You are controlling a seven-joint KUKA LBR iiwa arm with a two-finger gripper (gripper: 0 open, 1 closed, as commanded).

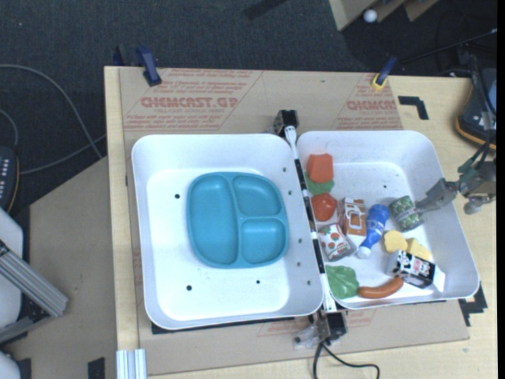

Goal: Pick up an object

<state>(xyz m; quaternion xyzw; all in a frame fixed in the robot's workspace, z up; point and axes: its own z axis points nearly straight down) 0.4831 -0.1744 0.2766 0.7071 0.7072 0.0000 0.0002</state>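
Note:
The right bin (379, 152) holds a crowd of small toys. Along its left side lie an orange-red block (319, 166), a red tomato (323, 208), a strawberry-printed carton (335, 242) and a green leaf (341, 279). Further right are an orange-and-white box (355, 216), a blue-and-white bottle (372, 229), a camouflage-green can (404, 212), a yellow piece (394, 242), a black-and-white carton (414, 269) and a brown sausage (379, 290). My gripper (439, 196) comes in from the right over the bin's right wall, its tip just right of the green can, with nothing seen in it.
In the left bin (158, 212) lies a blue divided plate (235, 218). Clamps (147, 64) stand at the bench's back edge. A cable runs off the front near the bins' joint (323, 346).

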